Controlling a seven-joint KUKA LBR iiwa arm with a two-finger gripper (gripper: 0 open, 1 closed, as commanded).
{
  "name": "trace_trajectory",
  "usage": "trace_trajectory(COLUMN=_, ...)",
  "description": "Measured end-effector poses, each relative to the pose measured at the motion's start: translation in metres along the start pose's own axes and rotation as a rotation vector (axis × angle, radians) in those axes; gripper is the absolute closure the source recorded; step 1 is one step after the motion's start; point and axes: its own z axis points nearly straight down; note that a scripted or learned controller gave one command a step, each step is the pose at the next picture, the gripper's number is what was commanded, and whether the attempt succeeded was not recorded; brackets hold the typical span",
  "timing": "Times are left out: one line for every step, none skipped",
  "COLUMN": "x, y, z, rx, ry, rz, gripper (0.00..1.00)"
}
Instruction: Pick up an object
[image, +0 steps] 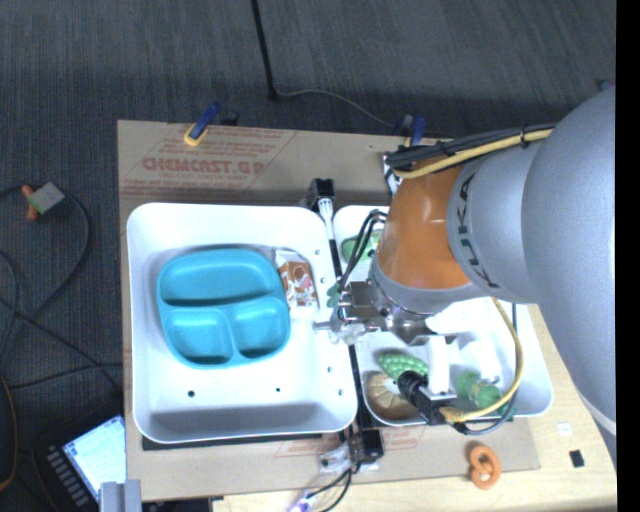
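Below the orange-banded arm (440, 240), the claw (350, 318) over the bins' shared rim, its opening impossible to judge, blue divided tray (222, 305) to its left, green objects (402, 361) just right.

"CHEMCAST GP" on the board (210, 165); "KUKA" on the arm (468, 235).

We see a flat brown cardboard-covered bench top (200, 165) with red printed lettering, carrying two shallow white plastic bins side by side: the left bin (145, 300) and the right bin (530, 390). A small orange ring (484, 464) lies near its front edge.
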Motion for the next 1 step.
trace_trajectory(x=-0.0899, y=-0.0038, z=-0.0004, rx=-0.002, ry=-0.002, rz=0.003, gripper=1.00)
